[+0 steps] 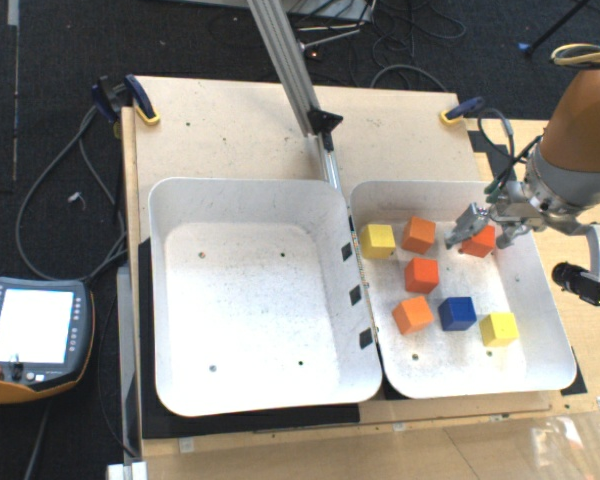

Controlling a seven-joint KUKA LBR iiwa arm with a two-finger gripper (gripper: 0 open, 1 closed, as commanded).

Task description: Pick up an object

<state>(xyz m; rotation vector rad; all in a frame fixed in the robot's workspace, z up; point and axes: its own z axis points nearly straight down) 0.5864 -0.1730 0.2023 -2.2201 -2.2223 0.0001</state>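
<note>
Red cube [479, 240]: upper right part of the right bin [540, 368], lying between the gripper's fingers; partly covered by them, so whether it is lifted off the bin floor cannot be told.
Gripper [474, 230]: fingers closed about the red cube, reaching in from the right of the frame.
Arm [580, 138]: grey, with orange band, at right edge, upper half of frame.
Orange cubes: three. One [418, 235] just left of the gripper; one [421, 274] below it near bin centre; one [412, 314] lower still, left of the blue cube.
Yellow cubes: one [378, 240] at upper left of right bin, near the dividing wall; one [498, 329] at lower right of the group.
Blue cube [457, 313]: between the lowest orange cube and the lower yellow cube, apart from both.
Obstruction: upper orange cube stands near the fingers on their left; nothing touches the red cube apart from the gripper as far as can be seen.
Left bin [170, 298]: white, speckled floor.
Markings: small black tabs along the wall shared by the bins; no writing legible on cubes or bins.
Bench [240, 128]: pale board, blue-and-yellow clamps at upper left [140, 103] and upper right [460, 111] corners.
Pole [285, 53]: metal, slanting from top centre down to the bins' junction.
Pendant [30, 338]: orange-edged, lit screen, lower left of frame on dark floor; screen text unreadable.
</note>
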